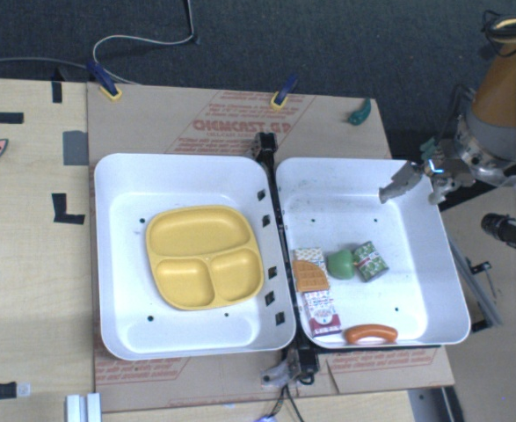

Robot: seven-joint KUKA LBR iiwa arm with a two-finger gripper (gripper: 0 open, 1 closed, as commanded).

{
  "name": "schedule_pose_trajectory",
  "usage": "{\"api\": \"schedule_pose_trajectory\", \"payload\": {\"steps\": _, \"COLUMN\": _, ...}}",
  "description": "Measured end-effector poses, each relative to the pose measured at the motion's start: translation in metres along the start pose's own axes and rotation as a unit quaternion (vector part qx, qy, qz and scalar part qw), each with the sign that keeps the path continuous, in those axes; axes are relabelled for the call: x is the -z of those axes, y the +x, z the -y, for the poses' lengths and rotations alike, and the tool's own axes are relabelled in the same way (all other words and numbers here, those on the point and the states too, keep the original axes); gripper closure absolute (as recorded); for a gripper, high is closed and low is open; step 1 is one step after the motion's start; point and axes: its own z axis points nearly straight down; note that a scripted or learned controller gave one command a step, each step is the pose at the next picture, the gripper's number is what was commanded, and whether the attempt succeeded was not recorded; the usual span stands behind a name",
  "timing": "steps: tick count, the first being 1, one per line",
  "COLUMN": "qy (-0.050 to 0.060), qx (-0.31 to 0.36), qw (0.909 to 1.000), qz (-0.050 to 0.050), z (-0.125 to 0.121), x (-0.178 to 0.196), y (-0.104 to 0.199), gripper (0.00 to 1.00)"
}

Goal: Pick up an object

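The right bin holds several small items in its near half. A green round piece lies beside a green patterned block. A tan waffle-like piece sits over a red and white packet, and an orange sausage shape lies at the front wall. My gripper hangs over the bin's far right corner, well away from these items. It is open, with nothing between its fingers.
A yellow divided plate lies in the left bin. A black hinge strip runs between the bins. Clamps and a teal object sit on the cardboard behind them.
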Motion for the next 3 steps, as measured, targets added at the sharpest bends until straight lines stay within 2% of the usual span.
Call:
{"api": "schedule_pose_trajectory", "payload": {"steps": 1, "qy": 0.002, "qx": 0.000, "qw": 1.0000, "qz": -0.001, "z": 0.032, "x": -0.158, "y": 0.026, "gripper": 0.00}}
{"api": "schedule_pose_trajectory", "payload": {"steps": 2, "qy": 0.001, "qx": 0.000, "qw": 1.0000, "qz": -0.001, "z": 0.031, "x": -0.148, "y": 0.026, "gripper": 1.00}}
{"api": "schedule_pose_trajectory", "payload": {"steps": 3, "qy": -0.001, "qx": 0.000, "qw": 1.0000, "qz": 0.000, "z": 0.091, "x": -0.023, "y": 0.059, "gripper": 1.00}}
